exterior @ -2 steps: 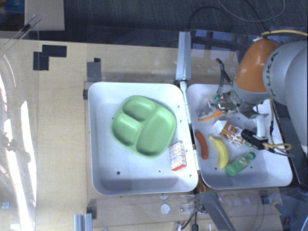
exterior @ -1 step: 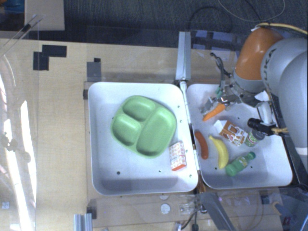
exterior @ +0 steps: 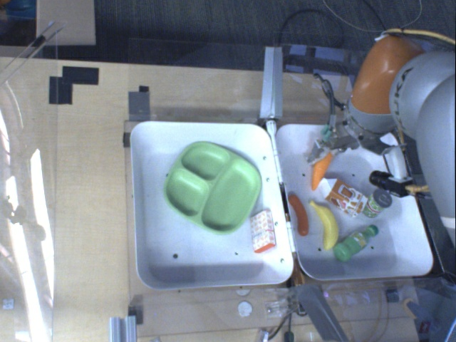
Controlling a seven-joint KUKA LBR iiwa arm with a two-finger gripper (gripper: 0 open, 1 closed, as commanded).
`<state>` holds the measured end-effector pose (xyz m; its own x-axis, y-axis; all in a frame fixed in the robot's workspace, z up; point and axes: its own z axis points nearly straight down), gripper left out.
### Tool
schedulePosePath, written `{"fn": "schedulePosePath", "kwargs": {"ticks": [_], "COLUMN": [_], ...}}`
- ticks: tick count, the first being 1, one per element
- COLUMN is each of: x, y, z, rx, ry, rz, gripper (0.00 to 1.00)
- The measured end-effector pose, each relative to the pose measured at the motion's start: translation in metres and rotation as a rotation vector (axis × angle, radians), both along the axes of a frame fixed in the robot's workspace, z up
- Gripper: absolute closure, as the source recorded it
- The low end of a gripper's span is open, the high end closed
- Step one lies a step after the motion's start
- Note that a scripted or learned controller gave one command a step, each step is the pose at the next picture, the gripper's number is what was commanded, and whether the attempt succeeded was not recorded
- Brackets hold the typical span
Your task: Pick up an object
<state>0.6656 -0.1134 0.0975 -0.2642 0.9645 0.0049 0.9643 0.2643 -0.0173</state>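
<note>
Hand (exterior: 329,146) hovering in the right bin (exterior: 413,258)
It is sitting just over a carrot (exterior: 320,171); I cannot tell whether it is gripping it.

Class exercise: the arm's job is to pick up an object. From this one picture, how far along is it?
Done: the end effector has reached into the right bin, directly above the carrot. In hand: nothing visibly; whether it grips the carrot cannot be told. Left: a confirmed grasp and lift. The sausage, banana and green bottle lie untouched.
</note>
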Motion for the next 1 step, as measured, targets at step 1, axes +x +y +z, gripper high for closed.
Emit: {"fn": "schedulePosePath", "kwargs": {"ticks": [1], "x": [0.0054], "y": [0.0211], "z": [0.1136], "rx": [-0.001], "ry": [-0.029], "rz": [-0.041], "gripper": [1.0]}}
